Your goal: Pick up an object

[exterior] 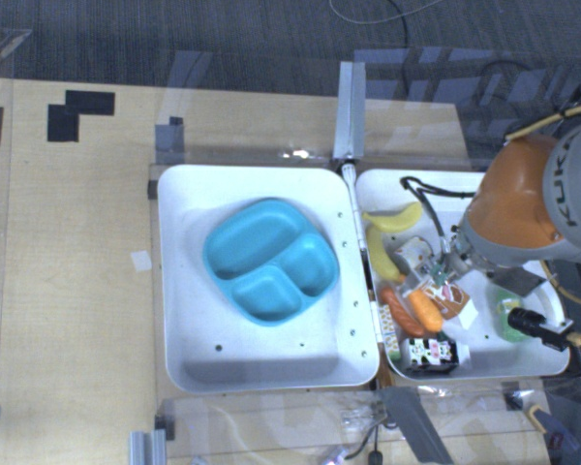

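Camera view shows you the gripper down in the right bin, just above the orange carrot; you cannot tell its state. A banana lies beyond the carrot.

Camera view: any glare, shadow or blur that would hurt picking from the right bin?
Camera view: lighting is even and soft; the blue tray casts only a faint shadow in the left bin. A small glare spot sits on the bench edge above that bin. In the right bin the arm covers part of the clutter, and the items by the gripper look small and soft, hard to separate.
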`<state>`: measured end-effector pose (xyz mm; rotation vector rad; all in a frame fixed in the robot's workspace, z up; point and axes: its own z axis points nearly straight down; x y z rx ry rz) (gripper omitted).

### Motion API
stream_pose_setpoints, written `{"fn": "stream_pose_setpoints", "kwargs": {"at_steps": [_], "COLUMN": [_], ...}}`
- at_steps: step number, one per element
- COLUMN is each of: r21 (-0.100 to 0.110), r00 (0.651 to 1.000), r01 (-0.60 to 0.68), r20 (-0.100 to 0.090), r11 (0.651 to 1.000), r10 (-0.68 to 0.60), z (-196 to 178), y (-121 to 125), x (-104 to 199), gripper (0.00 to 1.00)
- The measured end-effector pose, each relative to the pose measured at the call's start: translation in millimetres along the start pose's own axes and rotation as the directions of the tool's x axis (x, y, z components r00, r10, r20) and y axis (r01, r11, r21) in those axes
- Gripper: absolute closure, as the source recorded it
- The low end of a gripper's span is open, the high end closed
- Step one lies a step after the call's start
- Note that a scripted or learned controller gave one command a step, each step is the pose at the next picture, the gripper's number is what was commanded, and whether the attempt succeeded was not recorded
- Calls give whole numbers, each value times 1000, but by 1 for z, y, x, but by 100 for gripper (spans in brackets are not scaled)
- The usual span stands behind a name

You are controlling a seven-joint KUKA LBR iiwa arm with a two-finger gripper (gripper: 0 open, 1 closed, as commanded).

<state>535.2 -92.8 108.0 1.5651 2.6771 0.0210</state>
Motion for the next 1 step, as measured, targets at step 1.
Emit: {"fn": "stream_pose_setpoints", "kwargs": {"at_steps": [1], "r21": [33], "r00": [967], "r01": [-254], "r20": [-17], "r11": [967], "r10": [255], "z": [-76], "y": [85], "x": [11], "gripper": [100]}}
